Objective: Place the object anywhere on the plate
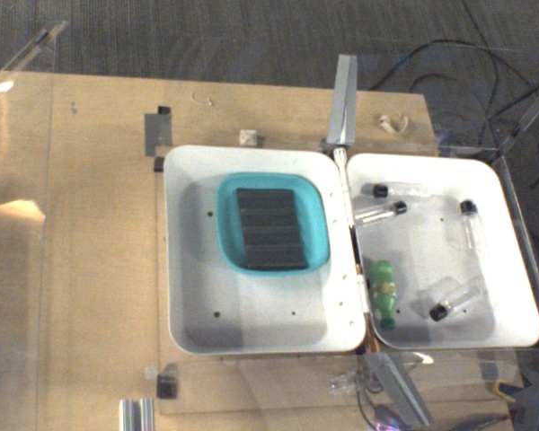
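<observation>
Teal plate [316,232] in left bin [184,268], dark object [271,229] on it, type unclear.

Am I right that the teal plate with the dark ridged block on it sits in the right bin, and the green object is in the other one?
Not quite. The camera view shows the teal plate with the dark ridged block in the left bin; the green object lies in the right bin.

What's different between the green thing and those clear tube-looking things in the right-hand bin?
The green object is opaque and bright green; the clear tubes, such as the one by the right wall, are see-through with black caps. The green object lies against the right bin's left wall, while the tubes are scattered about, each pointing a different way. The green object looks thicker than the slim tubes. All lie flat in the same white bin.
</observation>
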{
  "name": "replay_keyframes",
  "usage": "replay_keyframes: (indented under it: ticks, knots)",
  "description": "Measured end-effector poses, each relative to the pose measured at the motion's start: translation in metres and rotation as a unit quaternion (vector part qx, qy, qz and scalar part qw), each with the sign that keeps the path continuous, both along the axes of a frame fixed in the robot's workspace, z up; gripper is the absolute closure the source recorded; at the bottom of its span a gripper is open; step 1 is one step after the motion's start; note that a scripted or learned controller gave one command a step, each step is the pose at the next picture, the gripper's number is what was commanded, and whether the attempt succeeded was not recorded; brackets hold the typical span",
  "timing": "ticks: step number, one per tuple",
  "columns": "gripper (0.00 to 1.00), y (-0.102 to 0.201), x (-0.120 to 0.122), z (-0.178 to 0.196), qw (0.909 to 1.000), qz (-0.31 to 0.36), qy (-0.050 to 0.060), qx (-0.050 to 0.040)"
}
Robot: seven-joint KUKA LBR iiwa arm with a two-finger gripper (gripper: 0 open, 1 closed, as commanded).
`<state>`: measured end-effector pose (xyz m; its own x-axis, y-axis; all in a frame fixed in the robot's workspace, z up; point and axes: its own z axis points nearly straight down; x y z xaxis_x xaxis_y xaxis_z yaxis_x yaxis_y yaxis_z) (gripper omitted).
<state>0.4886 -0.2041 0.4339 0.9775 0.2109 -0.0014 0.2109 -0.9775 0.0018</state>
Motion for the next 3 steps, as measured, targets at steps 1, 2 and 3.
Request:
replay_keyframes:
  ticks: [1,2,3]
  knots:
    - [0.00,0.000,0.000,0.000,1.0000,0.000,0.000,0.0000]
    - [0.00,0.000,0.000,0.000,1.0000,0.000,0.000,-0.0001]
    - [0.00,-0.001,-0.001,-0.135,1.0000,-0.004,-0.001,0.0011]
